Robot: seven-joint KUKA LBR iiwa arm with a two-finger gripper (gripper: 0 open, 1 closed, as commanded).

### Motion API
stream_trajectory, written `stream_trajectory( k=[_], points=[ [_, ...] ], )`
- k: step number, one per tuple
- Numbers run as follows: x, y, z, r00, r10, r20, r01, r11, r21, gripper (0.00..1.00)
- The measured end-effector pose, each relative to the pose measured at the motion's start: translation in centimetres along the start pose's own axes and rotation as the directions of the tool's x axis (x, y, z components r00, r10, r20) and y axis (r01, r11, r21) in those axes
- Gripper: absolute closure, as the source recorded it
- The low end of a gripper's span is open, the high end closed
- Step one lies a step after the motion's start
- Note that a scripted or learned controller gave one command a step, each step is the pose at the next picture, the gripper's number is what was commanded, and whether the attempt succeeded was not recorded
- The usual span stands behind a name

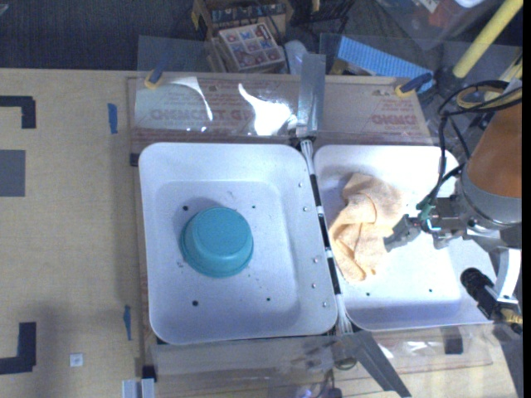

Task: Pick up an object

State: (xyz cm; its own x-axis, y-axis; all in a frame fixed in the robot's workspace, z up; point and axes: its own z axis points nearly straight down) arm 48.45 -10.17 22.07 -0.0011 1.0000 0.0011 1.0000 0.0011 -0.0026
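Note:
A crumpled pale orange cloth (pixel 362 222) lies in the right bin (pixel 415 301), against its left wall. A teal upturned bowl (pixel 217 240) sits in the left bin (pixel 166 172), left of its middle. My gripper (pixel 400 233) reaches in from the right and hangs low over the right bin, its dark tip at the cloth's right edge. Whether it touches the cloth I cannot tell. The arm's grey wrist and orange band (pixel 498 164) stand to the right of the bin.
A metal divider (pixel 319 222) separates the two bins. Clear plastic panels (pixel 249 106) stand behind them. Black cables (pixel 452 131) hang by the arm. Boxes and clutter (pixel 249 31) lie on the floor beyond the bench.

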Motion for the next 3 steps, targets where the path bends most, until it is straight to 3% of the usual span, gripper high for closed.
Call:
stream_trajectory(
  k=[1,2,3],
  points=[
    [0.0,3.5,8.9,0.997,-0.073,0.001,0.073,0.997,-0.001,0.0],
    [0.0,6.0,13.0,0.998,-0.06,0.002,0.06,0.998,-0.012,0.0],
    [-0.7,8.4,13.0,0.997,-0.08,0.003,0.081,0.997,-0.015,0.0]
  ],
)
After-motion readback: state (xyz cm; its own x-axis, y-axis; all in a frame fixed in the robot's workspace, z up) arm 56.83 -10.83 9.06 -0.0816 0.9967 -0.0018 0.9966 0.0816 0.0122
